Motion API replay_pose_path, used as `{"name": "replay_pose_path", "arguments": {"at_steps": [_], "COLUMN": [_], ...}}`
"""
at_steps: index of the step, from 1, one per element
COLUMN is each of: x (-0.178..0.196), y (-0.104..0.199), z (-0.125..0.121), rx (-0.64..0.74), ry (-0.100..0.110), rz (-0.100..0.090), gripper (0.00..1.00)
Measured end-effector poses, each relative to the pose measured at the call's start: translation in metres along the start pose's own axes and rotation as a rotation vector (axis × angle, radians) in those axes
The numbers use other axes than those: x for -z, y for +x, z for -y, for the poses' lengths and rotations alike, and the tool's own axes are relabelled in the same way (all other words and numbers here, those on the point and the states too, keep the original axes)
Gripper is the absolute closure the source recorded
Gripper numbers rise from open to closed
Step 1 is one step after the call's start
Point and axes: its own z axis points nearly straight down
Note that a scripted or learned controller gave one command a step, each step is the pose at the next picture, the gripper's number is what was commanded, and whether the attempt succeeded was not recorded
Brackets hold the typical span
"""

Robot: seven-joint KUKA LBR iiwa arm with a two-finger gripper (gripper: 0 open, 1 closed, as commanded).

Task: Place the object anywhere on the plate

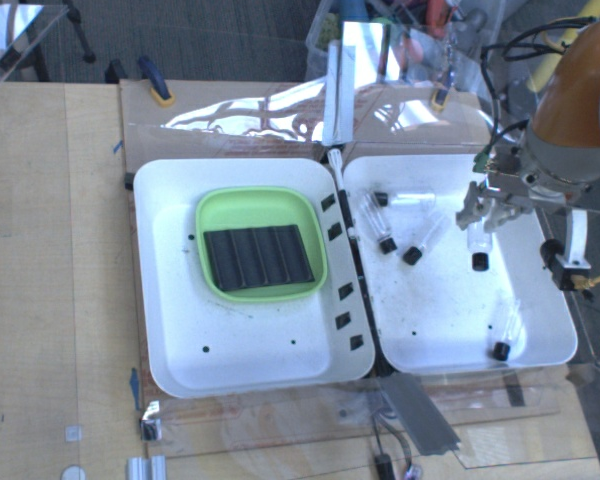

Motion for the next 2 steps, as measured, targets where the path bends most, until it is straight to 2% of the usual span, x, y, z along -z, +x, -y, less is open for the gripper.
{"name": "replay_pose_path", "arguments": {"at_steps": [1,2], "x": [0.000,0.064], "y": [0.000,-0.052], "z": [0.000,-0.013], "rx": [0.000,-0.025], "ry": [0.000,-0.002], "rz": [0.000,-0.001], "gripper": [0.00,0.00]}}
